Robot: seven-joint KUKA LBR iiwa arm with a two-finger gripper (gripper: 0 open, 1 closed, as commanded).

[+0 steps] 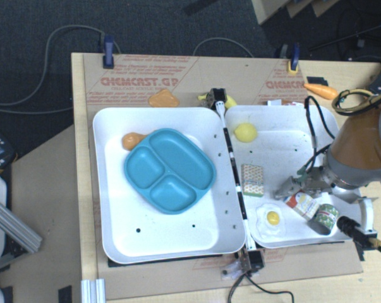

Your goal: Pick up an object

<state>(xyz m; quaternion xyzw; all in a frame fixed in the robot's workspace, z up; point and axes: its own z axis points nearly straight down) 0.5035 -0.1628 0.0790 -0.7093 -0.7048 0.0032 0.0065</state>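
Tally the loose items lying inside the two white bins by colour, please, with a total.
Blue: 1, the divided tray in the left bin.
Orange: 1, a piece tucked at the tray's edge.
Yellow: 1, the lemon in the right bin.
White and yellow: 1, the fried egg.
Speckled: 1, the rectangular pad.
Green-labelled: 1, the can.
Red and white: 1, the packet.
Total: 7

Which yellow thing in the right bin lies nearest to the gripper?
The fried egg toy, white with a yellow yolk, at the bin's near edge. The gripper is just beside it; the yellow lemon sits far off by the divider.

Two white bins (108, 169), one blue tray (170, 169)
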